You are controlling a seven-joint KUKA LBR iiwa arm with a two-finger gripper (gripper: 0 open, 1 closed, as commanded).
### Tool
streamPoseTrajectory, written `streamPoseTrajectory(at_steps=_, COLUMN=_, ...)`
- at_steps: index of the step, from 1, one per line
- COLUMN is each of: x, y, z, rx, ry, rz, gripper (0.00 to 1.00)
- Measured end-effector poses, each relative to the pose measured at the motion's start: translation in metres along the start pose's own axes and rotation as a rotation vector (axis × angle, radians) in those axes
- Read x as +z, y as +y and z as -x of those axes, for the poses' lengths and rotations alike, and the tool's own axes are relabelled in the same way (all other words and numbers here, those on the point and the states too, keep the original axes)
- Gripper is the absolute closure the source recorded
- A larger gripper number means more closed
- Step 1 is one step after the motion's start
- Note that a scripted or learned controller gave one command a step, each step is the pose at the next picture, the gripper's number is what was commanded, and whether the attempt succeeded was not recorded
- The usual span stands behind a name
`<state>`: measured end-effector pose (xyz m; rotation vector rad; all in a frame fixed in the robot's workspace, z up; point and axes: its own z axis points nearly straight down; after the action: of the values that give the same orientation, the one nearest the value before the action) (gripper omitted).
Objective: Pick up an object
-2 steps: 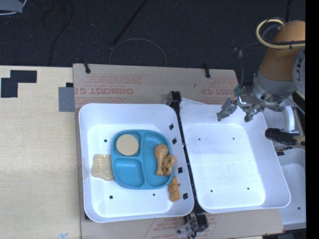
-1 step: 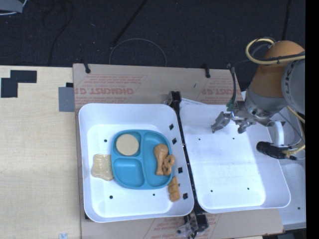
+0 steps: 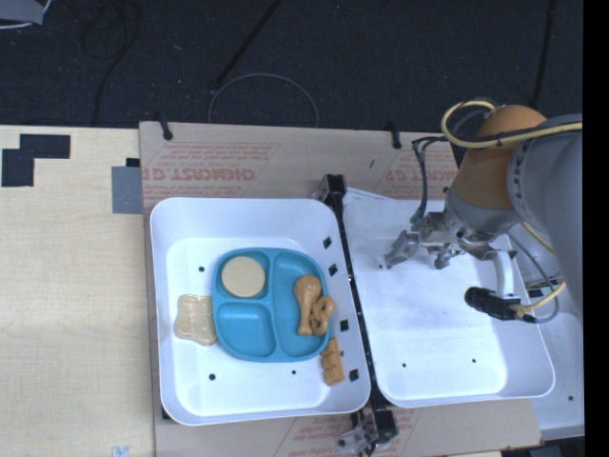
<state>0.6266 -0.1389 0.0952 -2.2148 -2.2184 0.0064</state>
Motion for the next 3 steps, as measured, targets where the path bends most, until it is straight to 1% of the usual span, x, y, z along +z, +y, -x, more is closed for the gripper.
streamPoseTrajectory(at_steps=1, x=-0.014, y=0.001, z=0.002, rx=0.003, ry=-0.001, rz=0.004, gripper=1.00)
streamPoseTrajectory(at_steps=2, x=-0.071, y=0.011, z=0.006, rx=0.001, ry=-0.003, rz=0.011, gripper=1.00)
streamPoseTrajectory(at_steps=3, x=-0.134, y=0.010, z=0.003, rx=0.000, ry=-0.003, rz=0.012, gripper=1.00)
